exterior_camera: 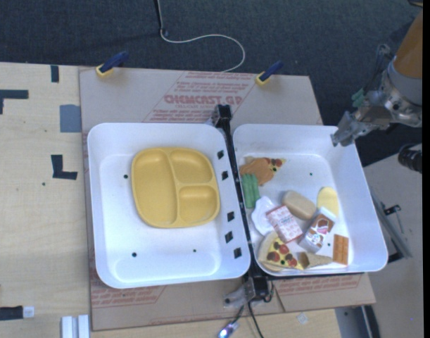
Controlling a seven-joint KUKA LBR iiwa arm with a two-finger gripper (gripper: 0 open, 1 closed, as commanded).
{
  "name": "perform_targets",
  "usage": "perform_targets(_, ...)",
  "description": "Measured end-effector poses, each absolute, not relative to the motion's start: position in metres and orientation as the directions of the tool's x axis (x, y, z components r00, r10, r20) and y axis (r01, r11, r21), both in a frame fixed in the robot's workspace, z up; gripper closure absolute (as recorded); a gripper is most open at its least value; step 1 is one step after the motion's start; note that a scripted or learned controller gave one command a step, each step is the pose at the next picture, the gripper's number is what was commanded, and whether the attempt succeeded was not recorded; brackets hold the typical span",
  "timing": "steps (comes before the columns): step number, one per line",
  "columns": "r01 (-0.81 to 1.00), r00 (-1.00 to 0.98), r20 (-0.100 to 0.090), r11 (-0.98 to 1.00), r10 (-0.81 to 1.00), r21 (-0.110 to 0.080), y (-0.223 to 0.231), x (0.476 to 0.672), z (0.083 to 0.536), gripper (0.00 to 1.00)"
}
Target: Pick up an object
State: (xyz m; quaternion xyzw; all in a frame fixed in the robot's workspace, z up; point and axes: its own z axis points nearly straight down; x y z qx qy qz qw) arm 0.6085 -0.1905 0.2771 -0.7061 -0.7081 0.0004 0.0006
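The right bin (pixel 355 167) holds a pile of toy food: a pizza slice (pixel 280 253), a tan bread piece (pixel 299 205), a yellow wedge (pixel 329 201), a green piece (pixel 250 191), an orange-brown slice (pixel 260 167), small red-and-white packets (pixel 285 222) and an orange cracker (pixel 340 248). My gripper (pixel 346 132) hangs over the bin's upper right corner, above and to the right of the pile, away from every object. Nothing shows between its fingers.
The left bin (pixel 109 189) bears a yellow divided plate (pixel 176 186). A black divider with clips (pixel 230 182) runs between the bins. Two clamps (pixel 112 63) hold the cardboard sheet at the back. A white cable (pixel 200 37) loops behind it.
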Motion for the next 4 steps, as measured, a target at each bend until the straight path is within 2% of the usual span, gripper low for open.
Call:
perform_targets(1, 1.0, -0.007, -0.004, 0.007, 1.0, 0.02, -0.158, 0.64, 0.436, 1.0)
perform_targets(2, 1.0, -0.009, -0.001, 0.009, 1.0, 0.014, -0.082, 0.667, 0.543, 1.0)
perform_targets(3, 1.0, 0.002, 0.002, -0.001, 1.0, -0.019, -0.094, 0.632, 0.384, 1.0)
perform_targets(4, 1.0, -0.005, -0.002, 0.005, 1.0, 0.018, -0.067, 0.655, 0.545, 1.0)
